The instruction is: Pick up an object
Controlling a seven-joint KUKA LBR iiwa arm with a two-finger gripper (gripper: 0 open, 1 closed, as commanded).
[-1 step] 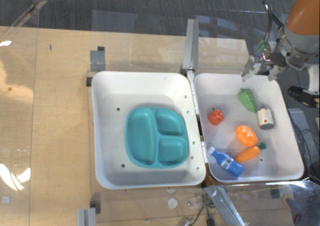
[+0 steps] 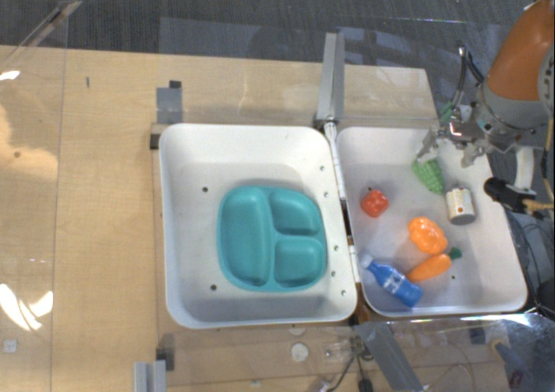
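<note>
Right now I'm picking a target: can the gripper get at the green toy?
Probably yes. The gripper hangs just above the green toy, and nothing lies over it; the white cylinder sits apart.

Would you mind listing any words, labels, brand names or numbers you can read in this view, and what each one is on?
No text can be read anywhere in this view.
The blue bottle has a pale band near its cap, too small and blurred to tell whether it carries print.
The small beige cylinder shows no markings.
The teal divided tray is plain.
</note>
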